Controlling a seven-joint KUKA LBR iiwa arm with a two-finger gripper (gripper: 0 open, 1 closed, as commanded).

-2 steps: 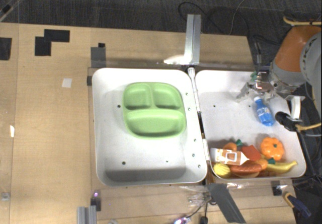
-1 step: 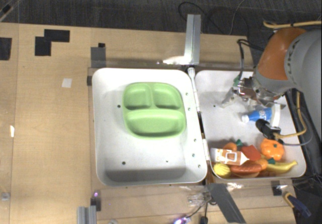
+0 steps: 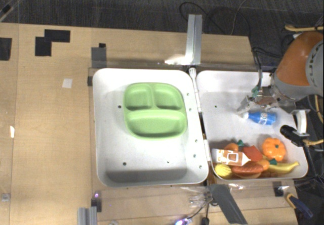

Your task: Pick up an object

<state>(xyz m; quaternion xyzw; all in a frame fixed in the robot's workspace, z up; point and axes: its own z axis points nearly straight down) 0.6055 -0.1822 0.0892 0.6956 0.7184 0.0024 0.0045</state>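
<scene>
My gripper [image 3: 258, 109] hangs over the upper right part of the right bin [image 3: 223, 87], its fingers spread open. A small blue bottle-like object [image 3: 263, 117] lies on the bin floor just below and between the fingertips; nothing is lifted. A pile of toy food sits along the right bin's front edge: an orange pumpkin [image 3: 274, 148], a yellow banana [image 3: 284, 167], a white-and-orange carton [image 3: 230, 156], a red-orange piece [image 3: 248, 168] and a yellow piece [image 3: 223, 170].
A green divided plate [image 3: 154, 109] lies in the left bin [image 3: 109, 133]. A metal post [image 3: 194, 39] stands behind the divider between the bins. The arm's orange band [image 3: 296, 59] and cables sit at the right edge.
</scene>
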